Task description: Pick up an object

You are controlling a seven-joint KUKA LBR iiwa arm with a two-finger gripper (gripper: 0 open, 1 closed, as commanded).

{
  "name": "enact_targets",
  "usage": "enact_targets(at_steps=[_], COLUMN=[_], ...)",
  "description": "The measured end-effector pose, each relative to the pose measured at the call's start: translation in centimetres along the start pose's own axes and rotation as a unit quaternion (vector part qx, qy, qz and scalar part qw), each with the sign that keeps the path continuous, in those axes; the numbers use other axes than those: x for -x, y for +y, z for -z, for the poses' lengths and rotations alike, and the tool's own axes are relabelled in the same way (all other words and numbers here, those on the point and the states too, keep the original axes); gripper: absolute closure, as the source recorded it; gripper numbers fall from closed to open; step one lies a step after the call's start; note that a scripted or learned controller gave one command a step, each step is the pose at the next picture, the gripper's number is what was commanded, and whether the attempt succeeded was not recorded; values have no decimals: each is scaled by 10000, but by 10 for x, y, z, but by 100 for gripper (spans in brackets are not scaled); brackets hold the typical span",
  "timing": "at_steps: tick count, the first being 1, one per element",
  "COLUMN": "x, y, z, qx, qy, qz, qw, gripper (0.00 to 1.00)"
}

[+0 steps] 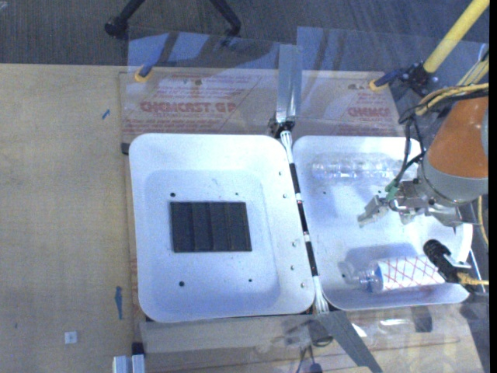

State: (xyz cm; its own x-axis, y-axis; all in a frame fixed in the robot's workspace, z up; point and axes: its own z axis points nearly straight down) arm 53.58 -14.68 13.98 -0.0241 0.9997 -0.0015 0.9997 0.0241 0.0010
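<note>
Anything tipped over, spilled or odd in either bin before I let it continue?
Nothing spilled. Both clear plastic bottles in the right bin lie on their sides: one near the far wall, one with a red-checked label near the front. The dark ridged panel lies flat in the left bin.

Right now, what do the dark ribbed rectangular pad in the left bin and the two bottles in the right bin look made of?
Dark ribbed rectangular pad: likely matte rubber or foam; no glare, grooved. Upper clear bottle: thin transparent plastic, the white bin showing through. Lower clear bottle with red-lattice label: clear glossy plastic, blue cap; label probably paper or film.
</note>
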Motion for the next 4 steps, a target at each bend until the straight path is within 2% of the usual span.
enact_targets(at_steps=[1, 2, 3, 4], x=[-8, 43, -44, -43], y=[-54, -22, -51, -49], z=[-52, -13, -51, -41], qx=[37, 1, 31, 57], qy=[0, -1, 4, -5], qz=[895, -56, 207, 198], qw=[9960, 10000, 9998, 9998], gripper=[0, 0, 0, 100])
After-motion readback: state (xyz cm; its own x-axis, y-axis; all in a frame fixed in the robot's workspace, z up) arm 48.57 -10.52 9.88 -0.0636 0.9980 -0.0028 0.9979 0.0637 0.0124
